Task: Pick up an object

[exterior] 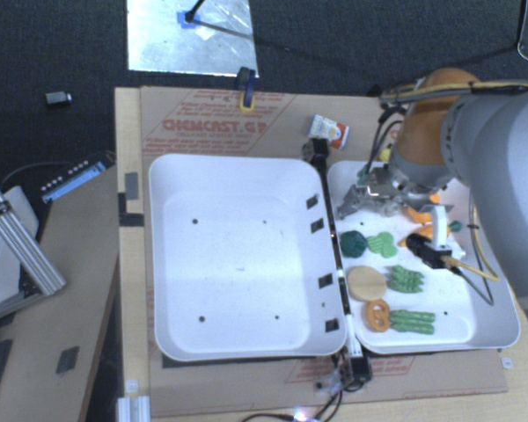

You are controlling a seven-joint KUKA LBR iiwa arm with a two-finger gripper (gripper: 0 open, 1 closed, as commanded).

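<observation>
Your jaws [356, 199] hang low at the far end of the right bin [493, 323]; whether they are spread or pressed together, you cannot tell. Just in front lie a dark green knobbly lump [353, 243], a flat tan disc [366, 282], a twisted orange pretzel shape [377, 315] and ridged green bundles [411, 322]. The left bin [238, 262] is smooth white plastic.

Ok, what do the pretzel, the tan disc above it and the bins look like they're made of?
Pretzel: probably molded plastic or rubber; its orange colour looks even, like toy food. Tan disc: matte and flat, possibly wood or plastic; the view can't settle which. Right bin and left bin: thin white plastic by the look, with smooth rounded rims and a slight sheen.
</observation>
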